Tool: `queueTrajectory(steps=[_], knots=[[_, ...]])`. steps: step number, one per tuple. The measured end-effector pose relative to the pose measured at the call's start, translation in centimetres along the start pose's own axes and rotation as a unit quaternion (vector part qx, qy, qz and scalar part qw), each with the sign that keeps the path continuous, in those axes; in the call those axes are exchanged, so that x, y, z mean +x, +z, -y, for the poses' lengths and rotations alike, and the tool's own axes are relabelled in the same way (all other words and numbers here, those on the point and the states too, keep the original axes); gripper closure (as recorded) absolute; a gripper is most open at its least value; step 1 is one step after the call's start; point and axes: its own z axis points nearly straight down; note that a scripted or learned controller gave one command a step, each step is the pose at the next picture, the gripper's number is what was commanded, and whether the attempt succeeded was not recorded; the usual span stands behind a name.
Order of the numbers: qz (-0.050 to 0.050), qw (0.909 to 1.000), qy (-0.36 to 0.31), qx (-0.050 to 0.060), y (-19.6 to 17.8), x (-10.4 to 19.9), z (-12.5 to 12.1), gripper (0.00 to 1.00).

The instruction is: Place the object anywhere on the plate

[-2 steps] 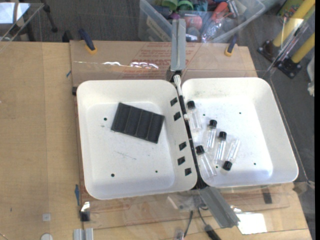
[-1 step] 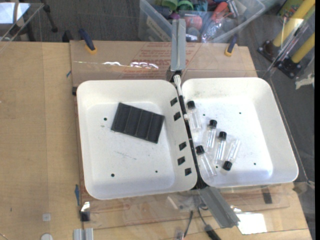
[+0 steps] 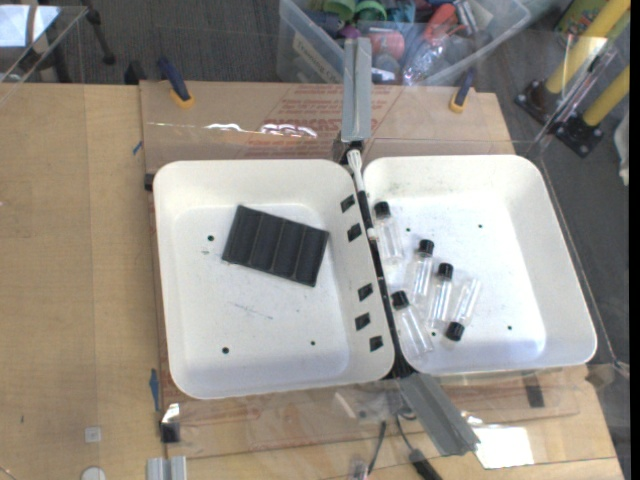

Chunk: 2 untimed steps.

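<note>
A flat black ribbed plate [image 3: 275,245] lies tilted in the upper middle of the left white bin [image 3: 190,363]. Several clear glass vials with black caps [image 3: 432,286] lie scattered in the left half of the right white bin [image 3: 530,218]. One vial [image 3: 384,226] lies close to the seam between the bins. Another vial [image 3: 408,320] rests near the bin's front left corner.
Black clips [image 3: 362,290] line the seam between the two bins. A clear tub of colourful items [image 3: 400,13] stands behind the bins. Yellow-and-black gear [image 3: 590,38] stands at the back right. Bare wooden bench [image 3: 70,268] extends to the left.
</note>
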Motion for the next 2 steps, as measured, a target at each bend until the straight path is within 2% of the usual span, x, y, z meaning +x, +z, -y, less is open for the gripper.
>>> queueTrajectory(steps=[1, 2], knots=[[0.000, 1.0000, -0.001, 0.000, 0.0, 0.1, 0.0, 0.00], [0.001, 1.0000, -0.001, -0.001, -1.0, 0.1, -0.1, 1.00]])
